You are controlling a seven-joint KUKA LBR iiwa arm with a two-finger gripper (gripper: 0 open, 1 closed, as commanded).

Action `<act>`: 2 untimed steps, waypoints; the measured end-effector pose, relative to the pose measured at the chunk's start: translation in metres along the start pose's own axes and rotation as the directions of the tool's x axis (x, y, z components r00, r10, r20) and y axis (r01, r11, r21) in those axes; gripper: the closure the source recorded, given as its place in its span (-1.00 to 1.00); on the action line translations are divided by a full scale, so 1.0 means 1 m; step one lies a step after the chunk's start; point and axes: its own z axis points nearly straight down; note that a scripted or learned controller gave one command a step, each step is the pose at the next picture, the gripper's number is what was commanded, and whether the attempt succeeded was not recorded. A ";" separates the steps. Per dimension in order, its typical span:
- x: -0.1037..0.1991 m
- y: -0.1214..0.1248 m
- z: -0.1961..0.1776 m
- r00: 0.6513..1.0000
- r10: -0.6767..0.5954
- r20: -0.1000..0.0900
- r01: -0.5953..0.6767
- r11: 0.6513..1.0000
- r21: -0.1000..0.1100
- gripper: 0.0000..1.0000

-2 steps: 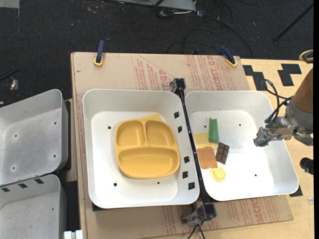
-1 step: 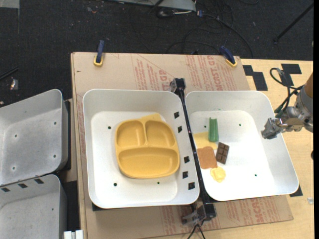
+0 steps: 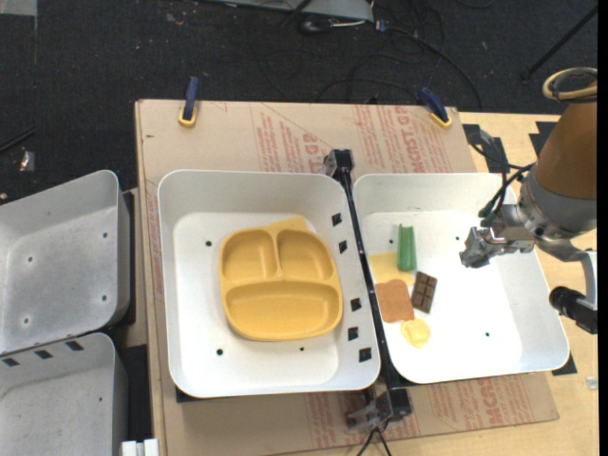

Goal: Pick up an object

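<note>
A yellow divided tray (image 3: pixel 281 285) fills the left bin (image 3: pixel 180 283). In the right bin (image 3: pixel 513 350) — green block (image 3: pixel 407 247), brown bar (image 3: pixel 424 292), tan piece (image 3: pixel 394 299). The hand (image 3: pixel 477 252) hangs above, apart from them — its grip cannot be told.

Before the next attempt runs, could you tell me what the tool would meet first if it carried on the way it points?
Probably bare floor of the right bin, though depth is unclear.

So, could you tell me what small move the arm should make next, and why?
Probably shift the gripper toward the camera view's left, over the green block. It sits in the right bin apart from the items, holding nothing.
</note>
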 end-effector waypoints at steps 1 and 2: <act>0.051 -0.006 -0.011 1.000 -0.002 -0.001 0.002 1.000 0.000 1.00; 0.104 -0.006 0.000 1.000 0.000 0.000 0.000 1.000 0.000 1.00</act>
